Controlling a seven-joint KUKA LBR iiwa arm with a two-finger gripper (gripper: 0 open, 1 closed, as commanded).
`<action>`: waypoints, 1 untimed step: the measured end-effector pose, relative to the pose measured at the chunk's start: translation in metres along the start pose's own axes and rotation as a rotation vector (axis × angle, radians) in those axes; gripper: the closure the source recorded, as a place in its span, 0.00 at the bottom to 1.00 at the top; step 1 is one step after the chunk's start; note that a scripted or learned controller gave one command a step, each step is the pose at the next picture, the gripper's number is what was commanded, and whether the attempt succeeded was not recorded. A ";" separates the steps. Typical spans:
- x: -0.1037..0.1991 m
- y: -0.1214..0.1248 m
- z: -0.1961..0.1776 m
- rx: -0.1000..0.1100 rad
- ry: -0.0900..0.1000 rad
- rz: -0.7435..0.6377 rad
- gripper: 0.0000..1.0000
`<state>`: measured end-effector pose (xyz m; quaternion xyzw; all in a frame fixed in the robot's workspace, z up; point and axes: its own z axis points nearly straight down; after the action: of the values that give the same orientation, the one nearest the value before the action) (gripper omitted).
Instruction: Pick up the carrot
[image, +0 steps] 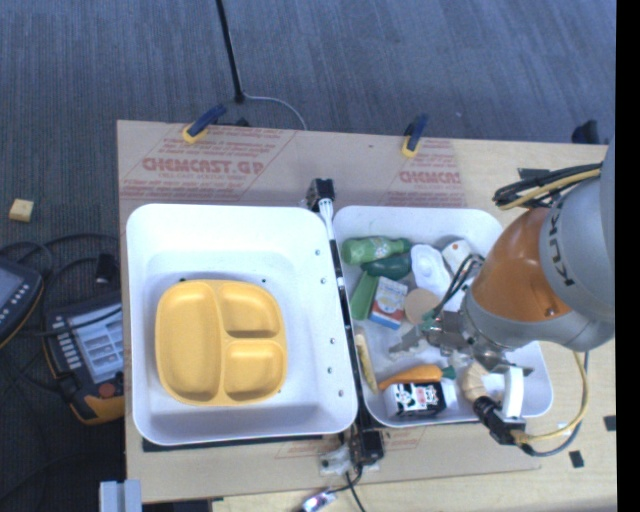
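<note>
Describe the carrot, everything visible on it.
The carrot is a small orange piece, plastic-looking like toy food, lying roughly flat and crosswise near the front of the right bin. It rests against the top edge of a small black-and-white carton, apparently touching it. Its right end is hidden under the arm's wrist, so its full length cannot be judged. The gripper sits just above and right of it; contact cannot be told.

The carrot (418, 374) is a short orange piece lying flat and nearly level in the right-hand bin (345, 225), close to that bin's front edge. It rests just above a small black-and-white carton (416, 399) (touching it, or almost), with its right end running under the arm's wrist.
</note>
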<state>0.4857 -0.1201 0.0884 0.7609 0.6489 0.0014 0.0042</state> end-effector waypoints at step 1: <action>0.014 -0.001 -0.001 -0.006 -0.004 -0.384 0.00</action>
<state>0.4871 -0.1063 0.0889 0.6229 0.7823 0.0008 0.0080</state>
